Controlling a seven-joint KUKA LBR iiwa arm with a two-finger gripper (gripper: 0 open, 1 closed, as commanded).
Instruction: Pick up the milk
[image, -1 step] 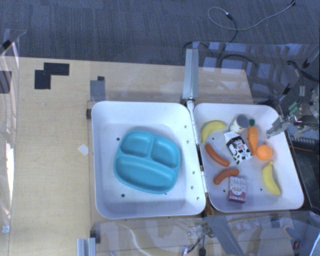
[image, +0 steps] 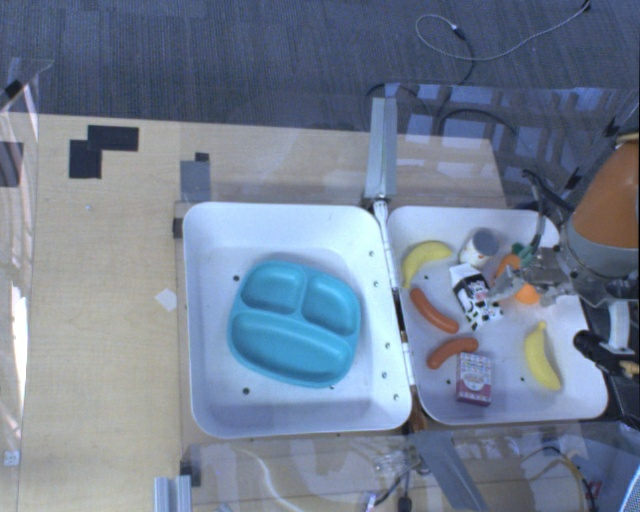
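Note:
The milk (image: 477, 297) is a small white carton with black cow spots. It lies tilted in the middle of the right bin (image: 590, 400). My gripper (image: 522, 277) hangs over the right bin, just right of the carton and slightly behind it, close to its top end. The grey arm with its orange band (image: 608, 205) comes in from the right edge. Nothing can be seen held in the gripper.
Around the milk lie two sausages (image: 434, 310) (image: 452, 350), a yellow fruit (image: 427, 258), a grey cup (image: 485, 242), an orange item (image: 527, 294), a banana (image: 541, 358) and a small red box (image: 474, 379). The left bin (image: 205, 300) holds a blue divided tray (image: 295, 322).

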